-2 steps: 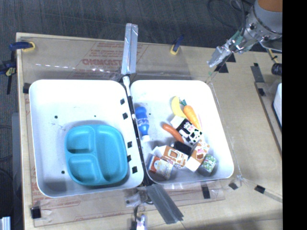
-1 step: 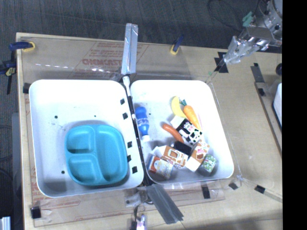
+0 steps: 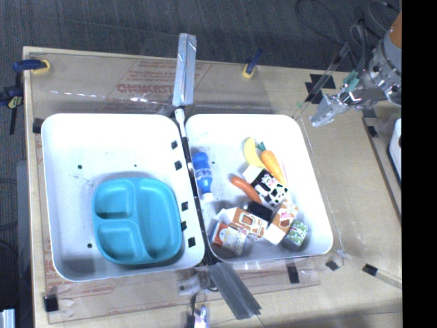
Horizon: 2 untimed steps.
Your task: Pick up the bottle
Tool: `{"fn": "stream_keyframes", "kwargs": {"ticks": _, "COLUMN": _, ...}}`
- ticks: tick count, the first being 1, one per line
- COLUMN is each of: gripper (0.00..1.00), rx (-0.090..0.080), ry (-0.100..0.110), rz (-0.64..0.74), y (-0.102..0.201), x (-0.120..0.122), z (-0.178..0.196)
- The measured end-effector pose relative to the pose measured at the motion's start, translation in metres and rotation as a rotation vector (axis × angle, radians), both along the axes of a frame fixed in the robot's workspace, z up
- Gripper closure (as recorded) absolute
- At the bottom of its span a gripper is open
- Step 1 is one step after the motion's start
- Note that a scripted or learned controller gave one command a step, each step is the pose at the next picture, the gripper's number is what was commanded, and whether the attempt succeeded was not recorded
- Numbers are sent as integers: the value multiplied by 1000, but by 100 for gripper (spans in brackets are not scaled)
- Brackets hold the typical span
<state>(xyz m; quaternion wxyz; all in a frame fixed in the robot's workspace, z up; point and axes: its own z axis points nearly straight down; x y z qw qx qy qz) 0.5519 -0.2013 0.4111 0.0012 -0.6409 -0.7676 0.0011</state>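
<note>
A small clear bottle (image 3: 201, 177) with a blue cap and blue label lies along the left wall of the right bin (image 3: 311, 162), cap toward the back. My gripper (image 3: 323, 113) hangs at the upper right, outside the right bin's back right corner and well away from the bottle. Nothing shows between its fingers.
The right bin also holds a banana (image 3: 251, 150), a carrot (image 3: 272, 165), a red sausage-like piece (image 3: 244, 186), a cow-patterned carton (image 3: 268, 187) and several small cartons (image 3: 239, 227). A blue divided tray (image 3: 136, 219) sits in the left bin (image 3: 61, 156).
</note>
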Motion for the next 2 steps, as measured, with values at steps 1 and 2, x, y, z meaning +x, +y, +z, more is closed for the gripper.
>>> {"fn": "stream_keyframes", "kwargs": {"ticks": 1, "gripper": 100, "rx": -3, "ry": -6, "rz": 312, "y": -10, "x": -39, "z": 33}}
{"fn": "stream_keyframes", "kwargs": {"ticks": 2, "gripper": 100, "rx": -2, "ry": -5, "rz": 346, "y": 3, "x": -34, "z": 32}}
